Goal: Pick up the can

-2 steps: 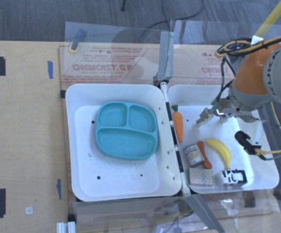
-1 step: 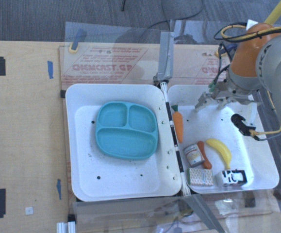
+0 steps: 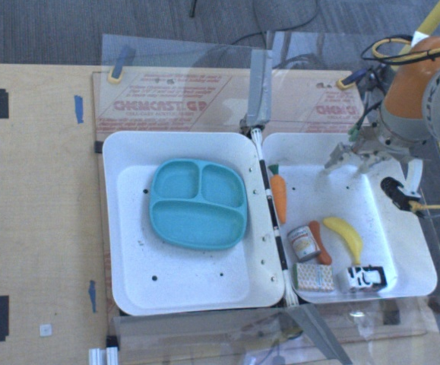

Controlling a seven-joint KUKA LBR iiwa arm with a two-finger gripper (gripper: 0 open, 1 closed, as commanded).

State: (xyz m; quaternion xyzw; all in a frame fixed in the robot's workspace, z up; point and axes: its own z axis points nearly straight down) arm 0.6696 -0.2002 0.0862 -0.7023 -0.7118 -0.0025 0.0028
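Overhead, the gripper hangs with fingers spread and nothing between them above the bare far end of the right bin, close to its back rim. The can lies on its side well apart, toward the near left, crowded by a sausage, banana, patterned packet and black-and-white box. A carrot hugs the divider; a blue plate sits in the left bin.
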